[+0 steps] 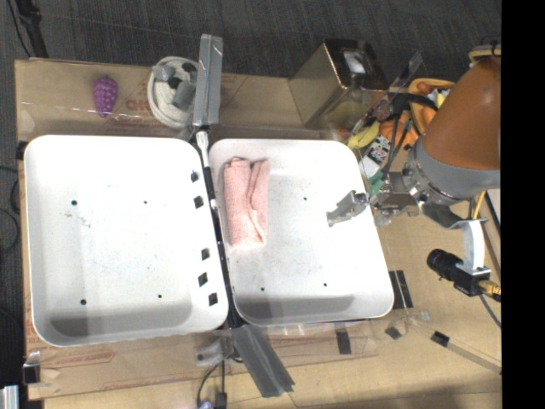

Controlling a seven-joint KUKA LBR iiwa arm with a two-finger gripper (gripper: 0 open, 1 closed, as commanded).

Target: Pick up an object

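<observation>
A soft pink towel, folded into a ribbed oblong, lies at the far left of the right bin, along its left wall. The metal hand hangs over that bin's right side, well apart from the towel; whether it is spread cannot be told. A bumpy purple toy sits on the desk, far left.

Bright, even overhead light; white bins glare slightly, soft focus.
</observation>
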